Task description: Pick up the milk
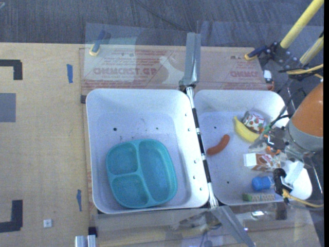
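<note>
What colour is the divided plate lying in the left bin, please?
The divided plate is teal, a blue-green, seen plainly in the camera view.

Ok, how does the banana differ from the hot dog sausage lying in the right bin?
The banana is yellow, while the sausage is reddish orange. The banana looks thicker and longer than the sausage. The banana lies against the patterned cup, whereas the sausage lies by itself on bare bin floor, nearer the divider between the bins. Both are curved toy foods lying flat in the right bin.

Teal tray in left bin
</note>
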Tool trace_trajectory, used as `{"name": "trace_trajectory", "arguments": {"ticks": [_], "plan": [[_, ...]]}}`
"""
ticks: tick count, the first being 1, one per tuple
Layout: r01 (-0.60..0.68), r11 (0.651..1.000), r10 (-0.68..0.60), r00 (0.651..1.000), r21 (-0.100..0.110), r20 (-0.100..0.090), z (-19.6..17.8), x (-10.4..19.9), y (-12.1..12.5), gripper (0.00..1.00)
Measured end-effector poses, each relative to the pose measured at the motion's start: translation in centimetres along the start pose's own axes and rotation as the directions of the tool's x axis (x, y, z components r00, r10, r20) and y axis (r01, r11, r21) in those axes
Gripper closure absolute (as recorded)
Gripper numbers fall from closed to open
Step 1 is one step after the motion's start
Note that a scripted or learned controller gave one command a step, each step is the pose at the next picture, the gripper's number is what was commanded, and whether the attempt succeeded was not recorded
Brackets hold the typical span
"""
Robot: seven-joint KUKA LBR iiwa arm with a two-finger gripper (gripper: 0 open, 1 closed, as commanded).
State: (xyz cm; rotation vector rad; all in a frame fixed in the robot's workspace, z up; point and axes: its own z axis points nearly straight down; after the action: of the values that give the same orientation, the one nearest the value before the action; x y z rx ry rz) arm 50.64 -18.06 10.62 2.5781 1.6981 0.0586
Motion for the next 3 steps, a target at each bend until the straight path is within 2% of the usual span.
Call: {"name": "trace_trajectory", "arguments": {"ticks": [1,2,3], "plan": [[-0.16,0.987,0.16,0.987,0.0,0.0,-0.1,-0.3,-0.7,0.0],[-0.158,0.985,0.157,0.987,0.068,0.014,-0.3,1.7,4.3,0.0],[-0.169,0.983,0.169,0.986,0.066,0.015,0.8,4.8,0.1,0.0]]}}
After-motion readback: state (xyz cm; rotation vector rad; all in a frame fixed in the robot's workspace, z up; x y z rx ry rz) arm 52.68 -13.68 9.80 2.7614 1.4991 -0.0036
